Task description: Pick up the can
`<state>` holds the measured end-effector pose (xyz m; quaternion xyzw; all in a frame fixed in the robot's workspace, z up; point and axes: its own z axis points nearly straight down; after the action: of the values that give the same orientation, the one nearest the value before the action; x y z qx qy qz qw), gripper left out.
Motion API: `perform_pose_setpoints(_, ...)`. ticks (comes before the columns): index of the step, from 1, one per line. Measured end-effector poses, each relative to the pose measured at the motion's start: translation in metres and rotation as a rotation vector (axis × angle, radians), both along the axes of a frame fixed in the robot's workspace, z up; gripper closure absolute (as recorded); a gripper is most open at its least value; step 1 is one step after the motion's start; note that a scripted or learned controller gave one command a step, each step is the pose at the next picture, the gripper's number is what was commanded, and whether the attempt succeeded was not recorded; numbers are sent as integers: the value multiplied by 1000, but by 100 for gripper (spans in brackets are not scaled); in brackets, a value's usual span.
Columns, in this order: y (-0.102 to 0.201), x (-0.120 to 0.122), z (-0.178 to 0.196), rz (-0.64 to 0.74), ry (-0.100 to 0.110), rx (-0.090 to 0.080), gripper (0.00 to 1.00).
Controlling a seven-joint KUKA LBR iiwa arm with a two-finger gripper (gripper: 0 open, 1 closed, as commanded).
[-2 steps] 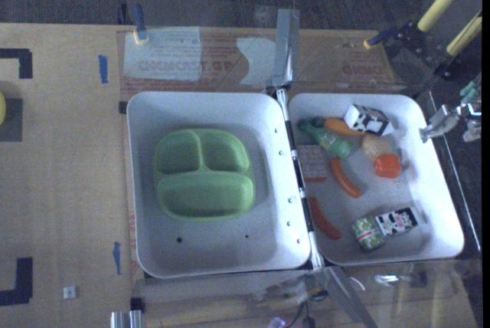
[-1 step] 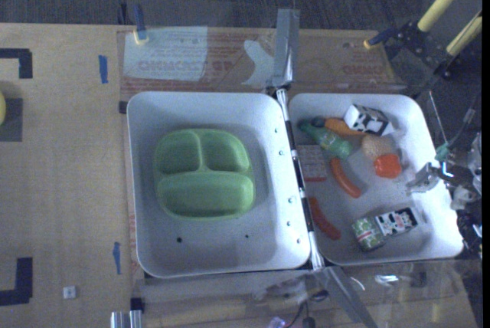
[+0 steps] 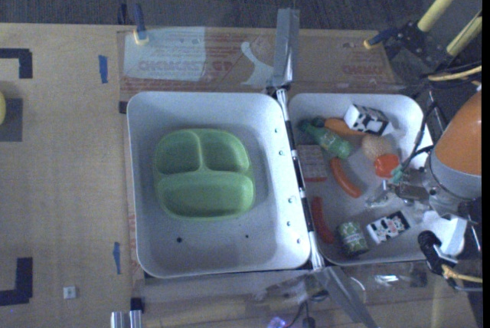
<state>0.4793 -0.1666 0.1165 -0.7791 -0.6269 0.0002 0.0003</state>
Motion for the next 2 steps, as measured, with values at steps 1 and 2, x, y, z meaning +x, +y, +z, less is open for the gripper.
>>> perform_pose_setpoints(1, 62, 0, 1, 153, 0, 1, 0)
perform_pose_setpoints(2, 51, 6, -30, 158, -3, 1, 0)
